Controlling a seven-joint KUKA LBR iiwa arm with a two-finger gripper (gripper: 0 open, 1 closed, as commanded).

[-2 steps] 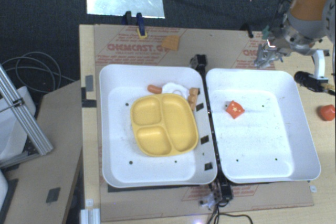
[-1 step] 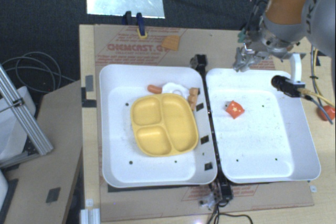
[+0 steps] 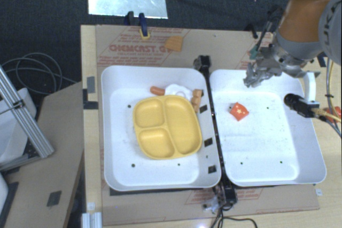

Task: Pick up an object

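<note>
Lying loose on the floor of the right bin (image 3: 299, 168), the small orange-red block (image 3: 239, 111) sits just below and slightly to the left of the pincer (image 3: 253, 79), apart from it and untouched. Nothing is between the pincer's tips as far as the view shows, and whether they are spread or pressed together I cannot tell at this size. So the pick looks not yet made: the pincer hangs over the bin's upper edge, and reaching, closing and lifting all appear left to do. Further left of the pincer, in the left bin (image 3: 115, 168), a yellow divided tray (image 3: 166, 127) lies with a small orange sausage-like piece (image 3: 157, 91), a white item (image 3: 177, 91) and a tan piece (image 3: 197, 97) at its upper rim. Both bins rest on the table (image 3: 155, 42).
</note>
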